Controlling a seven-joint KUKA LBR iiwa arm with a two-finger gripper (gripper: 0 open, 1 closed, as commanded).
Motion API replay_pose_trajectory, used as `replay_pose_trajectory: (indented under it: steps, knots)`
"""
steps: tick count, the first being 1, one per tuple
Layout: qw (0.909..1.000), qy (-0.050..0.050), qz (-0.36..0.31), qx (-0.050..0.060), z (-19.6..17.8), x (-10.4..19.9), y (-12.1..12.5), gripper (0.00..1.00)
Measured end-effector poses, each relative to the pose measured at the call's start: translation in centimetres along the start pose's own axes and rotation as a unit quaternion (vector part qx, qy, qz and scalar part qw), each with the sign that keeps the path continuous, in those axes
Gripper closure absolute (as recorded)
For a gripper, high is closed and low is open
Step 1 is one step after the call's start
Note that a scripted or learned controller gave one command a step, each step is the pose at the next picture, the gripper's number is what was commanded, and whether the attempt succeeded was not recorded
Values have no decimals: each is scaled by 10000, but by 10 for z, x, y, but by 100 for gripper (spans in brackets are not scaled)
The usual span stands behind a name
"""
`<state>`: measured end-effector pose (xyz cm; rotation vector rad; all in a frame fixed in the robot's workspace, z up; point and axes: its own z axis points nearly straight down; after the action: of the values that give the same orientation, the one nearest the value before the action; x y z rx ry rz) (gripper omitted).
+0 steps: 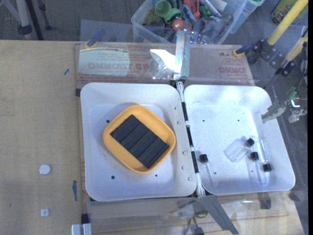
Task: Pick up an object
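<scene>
1. Nearest the camera, on the bare wooden worktop (pixel 34 106), a small white disc (pixel 44 169) is lying well to the left of the bins, with a strip of blue tape (pixel 74 190) sitting just beside the left bin's near corner.
2. The left bin (pixel 98 180) is holding a yellow dish (pixel 117 153), turned at a slant, with a dark ribbed pad (pixel 139 140) resting on top of it.
3. The right bin (pixel 220 102), touching the left one along its edge, is carrying the smaller things in its near right part: a clear bottle (pixel 234 151) lying on its side with a black cap (pixel 250 142), and clear tubes (pixel 259 173) with black ends lying just beside it. Another black-capped piece (pixel 203 157) is lying near the bin's left wall.
4. The gripper (pixel 282 107) is hovering at the right bin's right rim, apart from all of these things and holding nothing that I can make out; whether it is spread or pressed together, I cannot tell.
5. Behind the bins, a cardboard sheet (pixel 112 62) is lying flat.
6. Farthest away, a clear tub (pixel 146 26) is sitting full of coloured toys.
</scene>
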<state>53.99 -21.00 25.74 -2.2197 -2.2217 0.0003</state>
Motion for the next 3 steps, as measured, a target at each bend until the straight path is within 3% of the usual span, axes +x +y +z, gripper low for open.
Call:
replay_pose_trajectory:
  steps: [1, 2, 3]
  knots:
    - [9960, 0, 899, 2, 143, 81, -42, 0]
    - [9933, -8, 1158, -9, -25, 97, -37, 0]
    - [9993, 4, -363, 12, 32, 182, -60, 0]
